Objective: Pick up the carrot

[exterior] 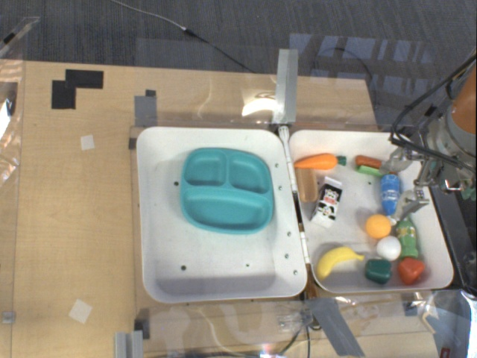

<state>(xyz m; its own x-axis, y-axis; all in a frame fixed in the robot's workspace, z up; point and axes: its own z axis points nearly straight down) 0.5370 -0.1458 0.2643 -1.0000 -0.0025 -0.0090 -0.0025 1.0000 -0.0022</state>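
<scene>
The carrot (317, 161) is orange with a green stub at its right end. It lies on its side at the top left of the right bin (446, 253), near the divider. My gripper (408, 182) hangs over the bin's right side, well to the right of the carrot and apart from it. It stands open, one finger (397, 162) toward the back and the other finger (414, 201) toward the front. A blue bottle (390, 189) lies just left of the gap between them.
Between carrot and gripper lies a small red-and-green piece (367, 163). A wooden block (306, 186) and a black-and-white carton (327, 202) sit below the carrot. An orange ball (378, 226), white ball (387, 247), green bottle (407, 238), banana (337, 259) and other toys fill the front. The left bin (160, 222) holds a teal plate (226, 190).
</scene>
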